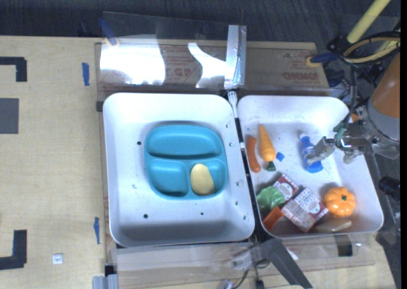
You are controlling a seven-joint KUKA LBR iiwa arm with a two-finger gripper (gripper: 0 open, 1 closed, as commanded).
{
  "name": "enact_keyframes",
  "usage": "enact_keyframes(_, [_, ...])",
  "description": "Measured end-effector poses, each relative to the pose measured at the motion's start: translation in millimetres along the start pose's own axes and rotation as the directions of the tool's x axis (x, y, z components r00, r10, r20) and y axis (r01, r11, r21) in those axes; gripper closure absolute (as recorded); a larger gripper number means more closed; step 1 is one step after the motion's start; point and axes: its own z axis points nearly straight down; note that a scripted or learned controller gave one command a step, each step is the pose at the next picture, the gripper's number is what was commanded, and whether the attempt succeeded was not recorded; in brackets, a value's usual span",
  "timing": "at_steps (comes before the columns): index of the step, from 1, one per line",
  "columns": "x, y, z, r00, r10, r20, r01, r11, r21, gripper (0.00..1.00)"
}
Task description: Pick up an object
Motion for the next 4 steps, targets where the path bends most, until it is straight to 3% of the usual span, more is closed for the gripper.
enact_keyframes(1, [-5.1, 63.9, 120.2, 0.992, -0.125, 0.003, 0.125, 0.992, -0.005, 0.00])
enact_keyframes(2, [-5.6, 64.1, 112.0, 0.992, -0.122, 0.002, 0.122, 0.992, -0.005, 1.00])
enact_keyframes(3, [19.0, 80.3, 40.7, 0.939, -0.345, 0.006, 0.345, 0.939, -0.008, 1.00])
enact_keyframes(4, [68.3, 121.0, -5.1, 0.988, -0.153, 0.002, 0.153, 0.988, -0.007, 1.00])
